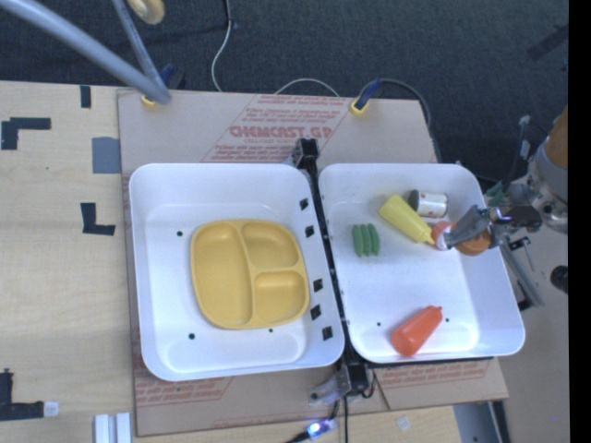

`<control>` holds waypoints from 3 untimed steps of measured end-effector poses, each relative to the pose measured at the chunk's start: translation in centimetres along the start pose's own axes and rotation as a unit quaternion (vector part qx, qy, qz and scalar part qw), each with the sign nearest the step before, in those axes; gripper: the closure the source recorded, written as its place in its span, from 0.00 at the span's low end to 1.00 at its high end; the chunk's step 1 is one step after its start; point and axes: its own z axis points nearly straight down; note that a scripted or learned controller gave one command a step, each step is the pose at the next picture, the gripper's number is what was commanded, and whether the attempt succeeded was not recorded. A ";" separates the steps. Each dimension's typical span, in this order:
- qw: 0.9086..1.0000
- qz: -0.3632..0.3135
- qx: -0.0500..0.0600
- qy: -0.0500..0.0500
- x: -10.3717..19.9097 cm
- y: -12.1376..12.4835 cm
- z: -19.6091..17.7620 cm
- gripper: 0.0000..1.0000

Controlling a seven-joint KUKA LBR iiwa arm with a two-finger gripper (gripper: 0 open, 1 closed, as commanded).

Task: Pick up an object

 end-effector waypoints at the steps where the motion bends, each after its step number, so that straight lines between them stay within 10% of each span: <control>1: 1.000 0.000 0.000 0.000 4.5 2.6 0.5 1.00; 3: 1.000 -0.001 0.000 0.000 14.7 6.8 0.9 1.00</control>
